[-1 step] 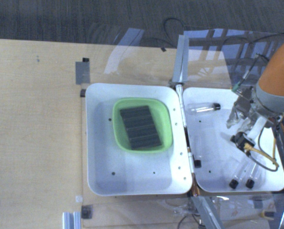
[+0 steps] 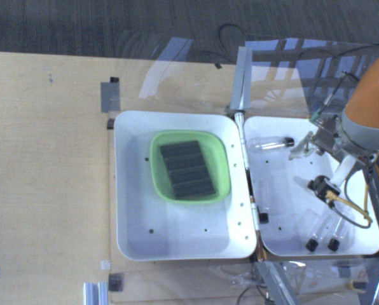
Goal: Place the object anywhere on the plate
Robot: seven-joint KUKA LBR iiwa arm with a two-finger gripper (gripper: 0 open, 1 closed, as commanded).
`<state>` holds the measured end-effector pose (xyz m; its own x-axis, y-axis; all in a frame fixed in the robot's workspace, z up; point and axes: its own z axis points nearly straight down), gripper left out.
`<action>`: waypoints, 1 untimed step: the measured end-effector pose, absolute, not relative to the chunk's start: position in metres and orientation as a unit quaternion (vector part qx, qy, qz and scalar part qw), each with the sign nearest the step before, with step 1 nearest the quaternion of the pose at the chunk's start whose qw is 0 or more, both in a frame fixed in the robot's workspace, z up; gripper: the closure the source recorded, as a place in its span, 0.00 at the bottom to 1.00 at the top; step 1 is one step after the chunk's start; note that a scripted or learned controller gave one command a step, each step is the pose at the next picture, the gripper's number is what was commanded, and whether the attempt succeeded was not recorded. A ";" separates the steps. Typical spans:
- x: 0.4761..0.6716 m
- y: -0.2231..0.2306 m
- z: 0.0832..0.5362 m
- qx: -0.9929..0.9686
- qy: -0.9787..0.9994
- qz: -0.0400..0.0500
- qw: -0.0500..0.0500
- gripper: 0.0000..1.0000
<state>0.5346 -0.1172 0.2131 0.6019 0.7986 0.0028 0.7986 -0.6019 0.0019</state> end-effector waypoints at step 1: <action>0.530 -0.183 0.255 0.906 0.423 0.003 0.003 0.00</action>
